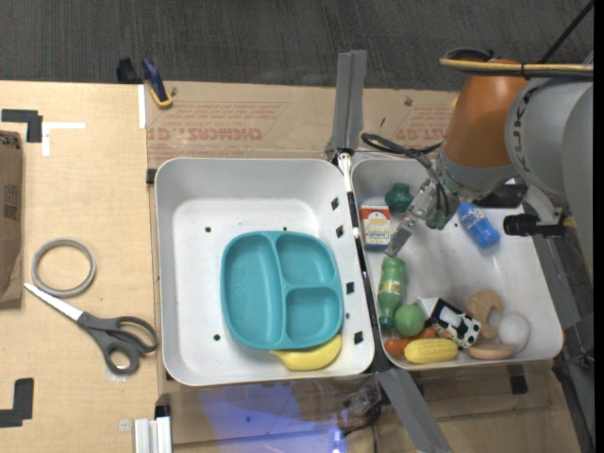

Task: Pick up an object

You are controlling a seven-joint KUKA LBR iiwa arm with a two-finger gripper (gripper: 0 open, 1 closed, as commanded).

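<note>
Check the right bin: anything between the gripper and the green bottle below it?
Camera view: no object lies between them. The gripper hangs just above the green bottle, with bare white bin floor in the short gap. A small carton sits to the gripper's left.

Right bin (pixel 543 281) centre clear; toys crowd left wall, front edge.

The grey arm (pixel 557 130) reaches in from the right, orange band (pixel 486 121) above the wrist, the gripper (pixel 404 236) angled down and leftward, low on the scene's right side.
</note>
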